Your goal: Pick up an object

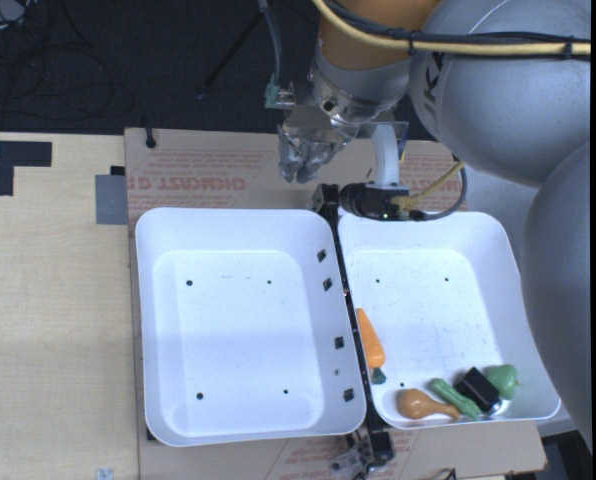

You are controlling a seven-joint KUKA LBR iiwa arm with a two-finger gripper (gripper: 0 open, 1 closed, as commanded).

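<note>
My gripper (296, 164) hangs high over the back edge of the bench, above the far rim between the two bins, with nothing visible between its fingers. In the right bin (433, 278) an orange carrot-like piece (370, 339) lies against the left wall. Along the bin's front edge sit a tan pear-shaped object (422, 403), a green elongated piece (453, 396), a black block (477, 388) and a green rounded object (502, 377). All of them lie far below and in front of the gripper.
The left bin (238, 328) stands beside the right one, joined by a black divider with clips (340, 308). A cardboard sheet (208, 173) lies under both bins. The large grey arm (508, 78) covers the upper right, and cables hang near the wrist.
</note>
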